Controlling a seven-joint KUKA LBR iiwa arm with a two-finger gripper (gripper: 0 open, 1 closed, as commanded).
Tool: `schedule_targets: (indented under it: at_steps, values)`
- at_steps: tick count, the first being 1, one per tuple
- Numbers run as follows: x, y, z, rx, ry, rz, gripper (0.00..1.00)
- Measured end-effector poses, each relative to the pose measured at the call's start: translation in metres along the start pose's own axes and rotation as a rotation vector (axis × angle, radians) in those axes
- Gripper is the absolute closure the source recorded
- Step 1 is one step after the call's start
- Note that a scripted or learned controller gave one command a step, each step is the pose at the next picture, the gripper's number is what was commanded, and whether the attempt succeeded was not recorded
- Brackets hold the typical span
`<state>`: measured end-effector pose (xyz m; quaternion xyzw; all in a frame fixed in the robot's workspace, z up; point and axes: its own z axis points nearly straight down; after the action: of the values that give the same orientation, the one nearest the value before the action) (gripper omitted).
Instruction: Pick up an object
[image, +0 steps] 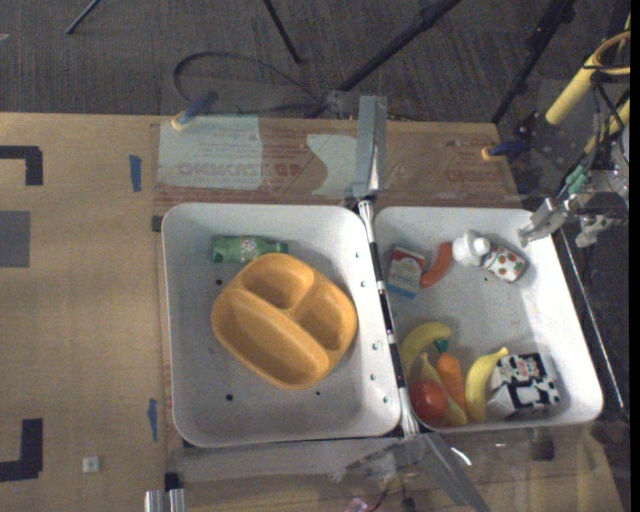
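The right bin (560, 320) holds a red-and-white carton (405, 270), an orange-red pepper (437, 264) and a white bottle with red dots (490, 255) near its far side. At its near side lie two bananas (425, 340) (482, 380), a carrot (450, 375), a red tomato (428, 400) and a black-and-white carton (525, 385). In the left bin (185, 330) are a yellow divided plate (285, 318) and a green packet (247, 247). My gripper (548, 216) hangs at the right bin's far right corner, above the rim and right of the dotted bottle, with nothing seen in it.
A metal divider (368, 160) runs between the bins at the back. Cables and a yellow hose (585, 80) crowd the far right. Blue clamps (195, 108) (500, 150) sit on the cardboard-covered bench behind the bins.
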<state>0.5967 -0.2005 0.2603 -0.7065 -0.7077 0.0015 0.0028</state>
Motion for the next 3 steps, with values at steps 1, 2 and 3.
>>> schedule_targets:
  at_steps: [1, 2, 3]
  values:
    - [0.0016, 0.0378, 0.1589, -0.001, 0.0, 0.014, 0.0]
    - [0.0015, 0.0378, 0.159, -0.001, 0.0, 0.014, 0.0]
    - [0.0024, 0.038, 0.1519, 0.002, 0.0, 0.012, 1.0]
